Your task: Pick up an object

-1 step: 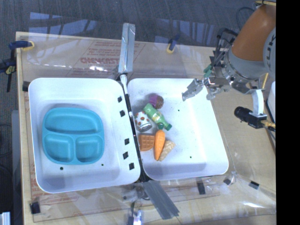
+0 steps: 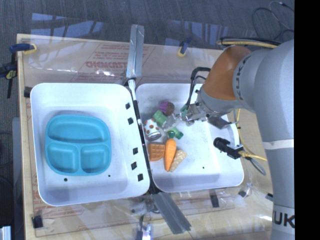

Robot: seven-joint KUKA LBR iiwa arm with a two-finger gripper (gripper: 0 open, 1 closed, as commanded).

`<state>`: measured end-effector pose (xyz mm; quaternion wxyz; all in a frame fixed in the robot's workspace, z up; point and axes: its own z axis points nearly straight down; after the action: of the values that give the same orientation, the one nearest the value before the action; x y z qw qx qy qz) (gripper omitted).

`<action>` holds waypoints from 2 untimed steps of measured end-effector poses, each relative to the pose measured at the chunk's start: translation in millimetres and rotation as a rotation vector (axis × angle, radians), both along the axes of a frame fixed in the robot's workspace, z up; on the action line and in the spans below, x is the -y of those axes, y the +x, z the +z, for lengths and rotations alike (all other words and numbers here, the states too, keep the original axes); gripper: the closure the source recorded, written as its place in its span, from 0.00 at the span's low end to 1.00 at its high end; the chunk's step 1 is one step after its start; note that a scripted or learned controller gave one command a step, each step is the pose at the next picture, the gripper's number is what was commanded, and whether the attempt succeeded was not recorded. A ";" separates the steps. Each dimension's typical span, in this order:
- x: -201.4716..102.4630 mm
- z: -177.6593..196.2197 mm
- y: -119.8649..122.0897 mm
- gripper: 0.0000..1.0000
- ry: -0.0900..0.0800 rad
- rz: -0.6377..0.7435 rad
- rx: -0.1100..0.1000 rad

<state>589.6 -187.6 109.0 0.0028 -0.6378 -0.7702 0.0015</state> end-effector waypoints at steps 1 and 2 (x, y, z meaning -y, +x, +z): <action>-7.7 -18.1 -57.0 0.00 0.000 -0.056 0.002; -7.1 -8.3 -56.4 1.00 -0.001 -0.052 0.001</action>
<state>533.2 -180.5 100.7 0.0019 -0.6575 -0.7534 0.0015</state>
